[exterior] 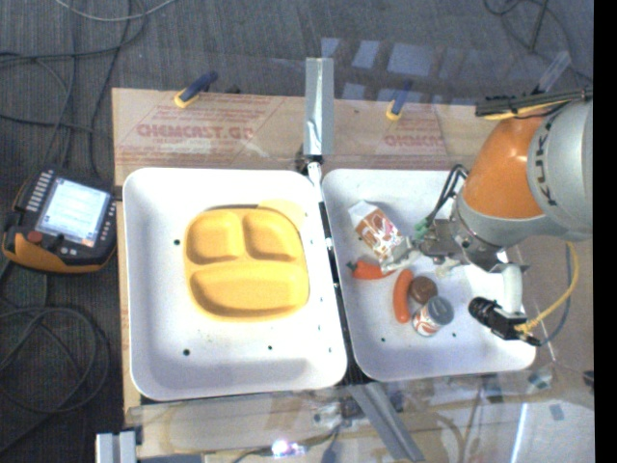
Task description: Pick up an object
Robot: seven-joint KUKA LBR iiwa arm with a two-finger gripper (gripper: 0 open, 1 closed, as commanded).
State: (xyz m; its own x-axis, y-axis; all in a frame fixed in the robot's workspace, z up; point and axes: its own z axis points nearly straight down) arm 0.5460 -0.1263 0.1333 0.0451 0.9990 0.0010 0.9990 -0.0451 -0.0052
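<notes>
Bins of white plastic stand side by side on the bench: the left bin holds a yellow divided tray, which lies flat near its middle, and the right bin holds several small objects. Near the bin's upper left lies a crumpled white packet with a red print. Below it is a small orange piece, and to the right of that an orange carrot-shaped toy lies almost upright in the view. Just beside the toy are a brown round object and a can with a grey lid, touching each other. The arm reaches in from the right, and the gripper hangs above the bin, between the packet and the brown object. Whether it is open, closed, or gripping something, I cannot tell.
</notes>
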